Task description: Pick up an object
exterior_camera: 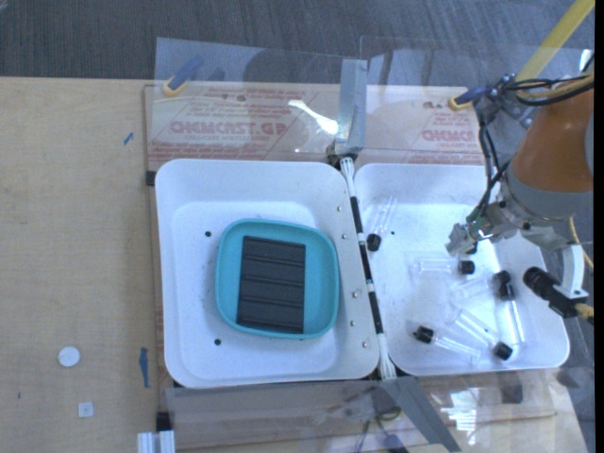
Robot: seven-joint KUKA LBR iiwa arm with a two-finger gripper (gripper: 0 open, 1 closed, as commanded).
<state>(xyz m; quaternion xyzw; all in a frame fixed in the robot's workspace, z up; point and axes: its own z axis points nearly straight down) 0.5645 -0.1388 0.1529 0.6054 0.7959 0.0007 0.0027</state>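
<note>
Several clear plastic tubes with black caps lie scattered in the right bin point(415, 206). One tube point(381, 219) lies near the bin's left wall, another tube point(444, 341) at the front, and a black cap point(466, 267) sits mid-bin. My gripper point(464, 240) hangs low over the right bin's middle, just above and behind that black cap, on the grey arm with its orange band point(557, 149). In the left bin point(179, 253) rests a teal tray point(226, 291) that holds a dark grey ribbed block point(273, 283).
Clear plastic sheets point(245, 111) stand behind both bins. The bins' raised rims meet at a central divider point(360, 253). Cables point(491, 130) hang beside the arm. The wooden bench point(75, 253) stretches to the left, with a small white disc point(69, 356) on it.
</note>
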